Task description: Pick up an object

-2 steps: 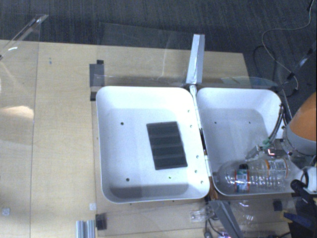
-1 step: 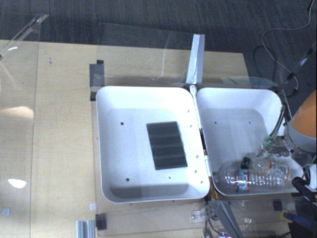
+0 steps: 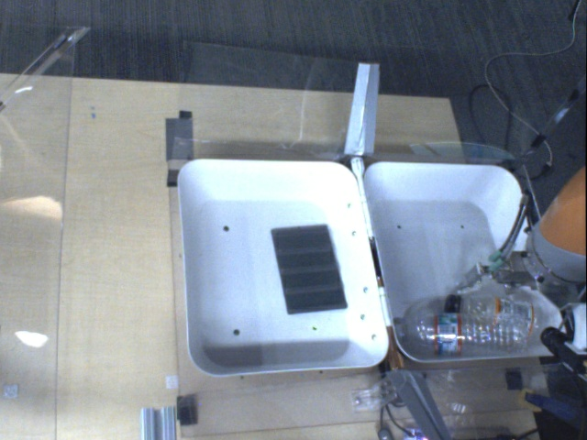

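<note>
A dark ribbed pad (image 3: 309, 268) is lying in the left bin (image 3: 206, 246); a clear bottle (image 3: 468, 324) is lying in the right bin (image 3: 431, 200), beside the pincer (image 3: 500, 278)

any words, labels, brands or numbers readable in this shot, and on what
No text can be read.
Plastic bottle, lying in the right bin: a label band with blue and orange patches, too blurred to read.
Dark ribbed pad in the left bin: no markings visible.

One fixed cam, overhead, slanted down; both bins (image 3: 275, 177) in frame, arm (image 3: 561, 220) at right edge.
</note>
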Robot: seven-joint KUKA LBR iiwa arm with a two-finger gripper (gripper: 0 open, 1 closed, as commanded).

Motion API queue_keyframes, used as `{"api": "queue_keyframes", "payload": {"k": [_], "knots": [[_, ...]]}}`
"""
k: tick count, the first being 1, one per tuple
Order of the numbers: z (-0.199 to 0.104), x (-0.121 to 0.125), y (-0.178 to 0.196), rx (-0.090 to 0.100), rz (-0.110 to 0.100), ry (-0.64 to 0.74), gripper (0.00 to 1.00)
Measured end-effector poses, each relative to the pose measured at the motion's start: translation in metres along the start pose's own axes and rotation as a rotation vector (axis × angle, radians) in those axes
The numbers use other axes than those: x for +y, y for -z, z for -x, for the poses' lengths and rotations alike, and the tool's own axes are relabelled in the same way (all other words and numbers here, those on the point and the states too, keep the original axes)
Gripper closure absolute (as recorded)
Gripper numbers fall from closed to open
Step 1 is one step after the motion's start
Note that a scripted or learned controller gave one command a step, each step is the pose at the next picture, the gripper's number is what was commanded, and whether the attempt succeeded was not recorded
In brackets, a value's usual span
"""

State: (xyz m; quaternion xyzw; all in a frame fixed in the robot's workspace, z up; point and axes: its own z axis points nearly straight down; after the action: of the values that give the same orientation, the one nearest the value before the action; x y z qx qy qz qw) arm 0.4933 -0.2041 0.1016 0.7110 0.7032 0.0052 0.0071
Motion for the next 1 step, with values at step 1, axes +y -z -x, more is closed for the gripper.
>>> {"api": "queue_keyframes", "payload": {"k": [1], "knots": [[-0.0023,-0.002,-0.0117,-0.001,-0.003,0.126,0.0]]}}
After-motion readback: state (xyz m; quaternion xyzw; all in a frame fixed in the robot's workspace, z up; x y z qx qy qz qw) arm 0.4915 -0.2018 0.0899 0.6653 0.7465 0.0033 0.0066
